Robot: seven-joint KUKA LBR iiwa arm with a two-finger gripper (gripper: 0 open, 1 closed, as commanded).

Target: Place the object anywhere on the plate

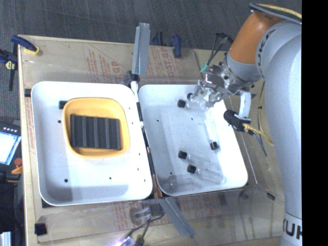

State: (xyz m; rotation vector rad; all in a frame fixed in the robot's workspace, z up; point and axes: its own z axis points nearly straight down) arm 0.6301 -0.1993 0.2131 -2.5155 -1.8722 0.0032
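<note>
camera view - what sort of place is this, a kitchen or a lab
Probably a robotics lab: a grey and orange arm reaches over two white bins on a plywood bench held with clamps.

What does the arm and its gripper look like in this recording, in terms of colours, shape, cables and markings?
The arm is a thick, rounded light-grey body with an orange band above the wrist. Part of dark lettering shows low on its casing. The gripper is a small metallic, partly see-through assembly. Thin dark and green cables loop beside the wrist, and a black fitting with yellowish leads sits just below it.
</note>
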